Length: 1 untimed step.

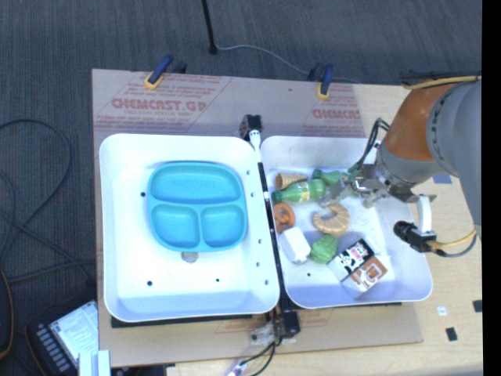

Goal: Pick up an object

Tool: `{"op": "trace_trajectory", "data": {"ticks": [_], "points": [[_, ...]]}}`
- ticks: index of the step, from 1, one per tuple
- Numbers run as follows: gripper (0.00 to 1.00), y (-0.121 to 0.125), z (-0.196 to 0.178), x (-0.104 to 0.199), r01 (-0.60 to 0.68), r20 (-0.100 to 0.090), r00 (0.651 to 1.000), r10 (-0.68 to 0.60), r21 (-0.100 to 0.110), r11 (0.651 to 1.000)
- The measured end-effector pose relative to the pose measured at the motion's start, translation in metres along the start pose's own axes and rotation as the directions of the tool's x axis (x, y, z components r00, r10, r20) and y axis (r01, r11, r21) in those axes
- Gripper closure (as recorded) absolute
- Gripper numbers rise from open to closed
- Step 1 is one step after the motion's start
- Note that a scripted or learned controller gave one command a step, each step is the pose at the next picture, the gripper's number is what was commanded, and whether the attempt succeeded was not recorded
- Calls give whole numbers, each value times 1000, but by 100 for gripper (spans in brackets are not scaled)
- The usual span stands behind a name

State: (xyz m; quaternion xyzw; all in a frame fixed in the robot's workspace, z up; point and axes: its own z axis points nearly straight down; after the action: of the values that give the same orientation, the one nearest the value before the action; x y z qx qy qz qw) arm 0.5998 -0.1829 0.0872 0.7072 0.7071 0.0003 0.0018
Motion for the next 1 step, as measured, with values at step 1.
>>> {"op": "trace_trajectory", "data": {"ticks": [1], "points": [[0, -70, -1, 26, -1, 1, 1000, 1, -3, 1000]]}}
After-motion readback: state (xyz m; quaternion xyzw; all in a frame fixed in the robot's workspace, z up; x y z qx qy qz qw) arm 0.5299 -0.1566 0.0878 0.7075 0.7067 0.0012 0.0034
